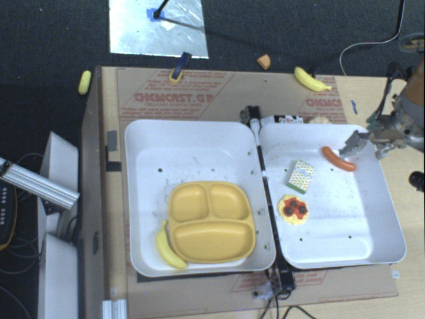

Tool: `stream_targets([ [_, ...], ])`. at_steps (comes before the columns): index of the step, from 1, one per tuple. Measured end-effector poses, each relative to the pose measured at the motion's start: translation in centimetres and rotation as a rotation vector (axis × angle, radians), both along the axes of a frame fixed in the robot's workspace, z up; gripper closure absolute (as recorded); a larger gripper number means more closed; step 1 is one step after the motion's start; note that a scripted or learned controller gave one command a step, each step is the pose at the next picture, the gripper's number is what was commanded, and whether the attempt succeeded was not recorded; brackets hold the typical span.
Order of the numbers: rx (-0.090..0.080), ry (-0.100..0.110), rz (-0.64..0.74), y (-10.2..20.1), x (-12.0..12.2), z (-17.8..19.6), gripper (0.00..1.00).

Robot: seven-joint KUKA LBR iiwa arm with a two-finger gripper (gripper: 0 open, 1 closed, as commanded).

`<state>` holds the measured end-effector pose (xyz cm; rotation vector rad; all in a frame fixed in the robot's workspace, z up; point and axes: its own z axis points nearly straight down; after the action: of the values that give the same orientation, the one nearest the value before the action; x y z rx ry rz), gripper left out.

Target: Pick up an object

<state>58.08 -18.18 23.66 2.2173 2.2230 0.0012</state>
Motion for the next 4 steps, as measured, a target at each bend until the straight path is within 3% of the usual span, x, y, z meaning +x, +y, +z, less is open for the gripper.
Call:
stream_targets([
  [1, 0.002, 0.001, 0.001, 5.7, 1.0, -13.3, 0.0],
  [2, 0.001, 0.002, 0.0, 9.7, -2.8, -15.3, 0.0],
  [3, 0.001, 0.002, -0.002, 8.7, -6.2, -15.2, 0.0],
  [4, 0.001, -0.003, 0.0, 8.7, -6.0, -14.1, 1.0],
])
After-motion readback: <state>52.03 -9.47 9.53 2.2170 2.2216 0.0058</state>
